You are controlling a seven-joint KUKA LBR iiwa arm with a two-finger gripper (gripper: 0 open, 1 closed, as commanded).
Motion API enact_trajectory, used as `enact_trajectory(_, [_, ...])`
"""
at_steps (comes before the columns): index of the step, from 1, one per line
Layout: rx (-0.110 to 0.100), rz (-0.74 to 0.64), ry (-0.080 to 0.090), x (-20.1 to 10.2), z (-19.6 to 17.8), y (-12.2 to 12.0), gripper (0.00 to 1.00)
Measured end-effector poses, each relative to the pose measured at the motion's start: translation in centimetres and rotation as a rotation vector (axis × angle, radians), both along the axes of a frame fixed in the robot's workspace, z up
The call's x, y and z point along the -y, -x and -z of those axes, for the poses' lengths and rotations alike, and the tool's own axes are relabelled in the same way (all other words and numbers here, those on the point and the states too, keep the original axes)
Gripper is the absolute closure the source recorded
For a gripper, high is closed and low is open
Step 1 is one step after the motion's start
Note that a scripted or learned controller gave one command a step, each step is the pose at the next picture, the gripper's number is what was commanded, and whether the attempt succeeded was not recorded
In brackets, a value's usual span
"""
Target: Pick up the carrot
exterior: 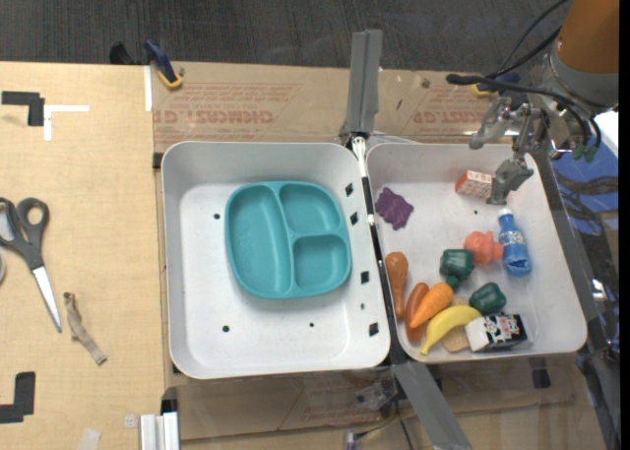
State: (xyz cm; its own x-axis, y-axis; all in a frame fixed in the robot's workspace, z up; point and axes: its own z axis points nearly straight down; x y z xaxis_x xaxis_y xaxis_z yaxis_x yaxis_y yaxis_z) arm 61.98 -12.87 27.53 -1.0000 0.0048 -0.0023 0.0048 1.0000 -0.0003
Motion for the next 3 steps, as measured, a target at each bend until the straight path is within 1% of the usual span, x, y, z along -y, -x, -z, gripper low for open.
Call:
enact_trajectory(1, [-0.001, 0.016, 0.0, -5.1, 8.1, 7.0, 0.0])
enact_trajectory(2, [0.016, -0.1, 0.001, -3.6, 15.9, 10.4, 0.0])
enact_trajectory(3, [0.008, -0.503, 0.003, -3.0, 17.9, 11.5, 0.0])
